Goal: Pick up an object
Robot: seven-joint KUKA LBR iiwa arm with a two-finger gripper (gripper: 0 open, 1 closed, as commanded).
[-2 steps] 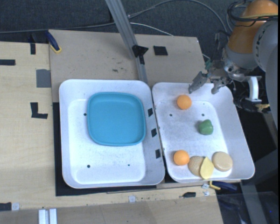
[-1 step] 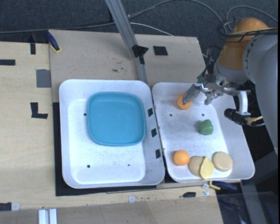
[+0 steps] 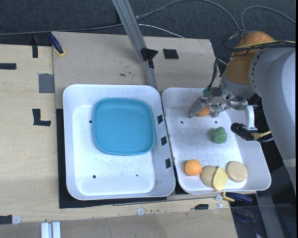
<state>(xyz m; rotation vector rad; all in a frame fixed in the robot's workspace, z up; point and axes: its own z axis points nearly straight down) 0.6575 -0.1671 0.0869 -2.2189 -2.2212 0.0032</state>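
Gripper low in the right bin, over a small orange piece.

I see the gripper [image 3: 204, 109] with its fingers around the orange piece [image 3: 203, 112], near the right bin's [image 3: 181, 133] far side; a green ball [image 3: 219, 135] sits nearby.

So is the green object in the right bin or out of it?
In: the small round green object lies on the right shallow white bin's floor, inside its rim.
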